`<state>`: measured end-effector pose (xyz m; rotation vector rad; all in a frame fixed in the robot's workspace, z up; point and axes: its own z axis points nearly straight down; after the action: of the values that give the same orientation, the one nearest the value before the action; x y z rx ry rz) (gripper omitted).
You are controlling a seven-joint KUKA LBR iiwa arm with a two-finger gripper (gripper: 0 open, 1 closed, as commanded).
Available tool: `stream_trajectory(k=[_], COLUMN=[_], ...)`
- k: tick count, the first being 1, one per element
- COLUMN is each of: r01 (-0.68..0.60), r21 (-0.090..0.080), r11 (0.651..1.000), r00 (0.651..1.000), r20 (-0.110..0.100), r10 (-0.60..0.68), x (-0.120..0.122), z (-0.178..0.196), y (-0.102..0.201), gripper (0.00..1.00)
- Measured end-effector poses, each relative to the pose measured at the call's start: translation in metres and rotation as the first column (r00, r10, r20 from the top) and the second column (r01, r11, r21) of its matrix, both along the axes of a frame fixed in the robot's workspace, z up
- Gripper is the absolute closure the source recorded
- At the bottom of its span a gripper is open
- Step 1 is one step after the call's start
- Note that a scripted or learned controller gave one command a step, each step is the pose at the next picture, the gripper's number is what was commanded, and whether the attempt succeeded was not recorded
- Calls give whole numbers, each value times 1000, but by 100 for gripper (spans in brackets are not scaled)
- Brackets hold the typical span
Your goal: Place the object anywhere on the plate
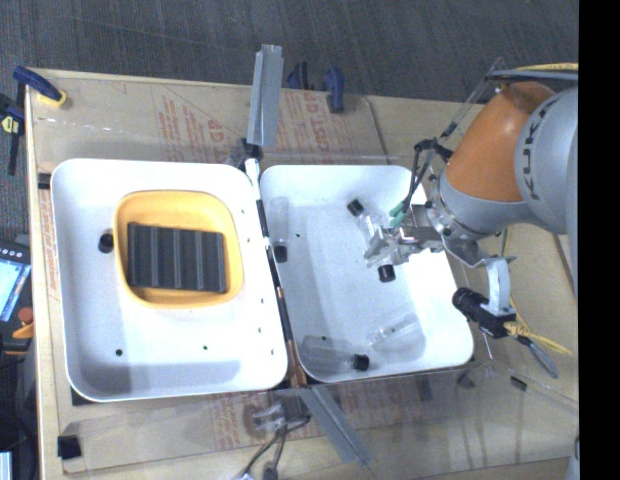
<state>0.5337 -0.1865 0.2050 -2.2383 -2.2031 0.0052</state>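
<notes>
Two shallow white bins side by side on worktop (390, 118). Hand (382, 253) over right bin (320, 278), grip state unclear. Small black cap-like object (387, 273) just below hand. Yellow-rimmed plate (178, 203) far left of hand.

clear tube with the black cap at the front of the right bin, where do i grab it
Probably mid-body on the clear tube, straight down from above: it lies flat beside the right bin's front wall, which blocks a side approach. The black cap looks too small to grip.
</notes>
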Motion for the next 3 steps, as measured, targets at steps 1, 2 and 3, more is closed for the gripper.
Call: stream_trajectory(k=[1, 2, 3], r01=[-154, -371, -605], r21=[2, 2, 1], r11=[988, 928, 796], r00=[988, 928, 796], r20=[3, 2, 2], r10=[154, 371, 605], x=[30, 46, 76], z=[6, 4, -14], y=[47, 116, 185], gripper=[100, 100, 100])
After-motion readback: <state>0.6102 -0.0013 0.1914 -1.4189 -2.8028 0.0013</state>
